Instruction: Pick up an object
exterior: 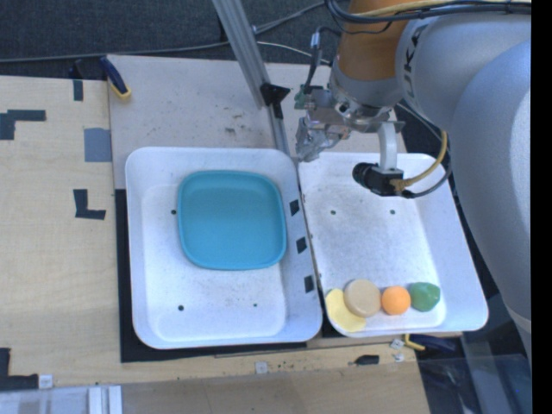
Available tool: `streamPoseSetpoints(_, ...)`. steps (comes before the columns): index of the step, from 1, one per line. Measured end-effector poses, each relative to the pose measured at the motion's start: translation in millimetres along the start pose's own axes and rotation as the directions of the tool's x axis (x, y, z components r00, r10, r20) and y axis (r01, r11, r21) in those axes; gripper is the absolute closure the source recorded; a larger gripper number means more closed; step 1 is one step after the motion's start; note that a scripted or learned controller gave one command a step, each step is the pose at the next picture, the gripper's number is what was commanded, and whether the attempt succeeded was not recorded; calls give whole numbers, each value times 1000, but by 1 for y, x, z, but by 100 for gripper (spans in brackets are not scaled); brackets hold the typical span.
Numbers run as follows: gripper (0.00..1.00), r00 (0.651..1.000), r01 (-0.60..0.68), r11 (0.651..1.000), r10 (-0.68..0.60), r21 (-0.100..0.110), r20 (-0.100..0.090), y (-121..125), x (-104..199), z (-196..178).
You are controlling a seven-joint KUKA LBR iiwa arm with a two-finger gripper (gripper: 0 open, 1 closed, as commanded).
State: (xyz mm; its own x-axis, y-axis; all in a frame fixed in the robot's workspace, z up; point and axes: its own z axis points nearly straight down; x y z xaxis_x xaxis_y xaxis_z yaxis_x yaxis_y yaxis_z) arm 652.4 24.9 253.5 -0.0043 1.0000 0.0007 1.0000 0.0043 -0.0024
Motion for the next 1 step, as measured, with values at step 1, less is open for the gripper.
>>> streamPoseSetpoints(1,100,1000,0,1000,0,0,0,-2,50,17)
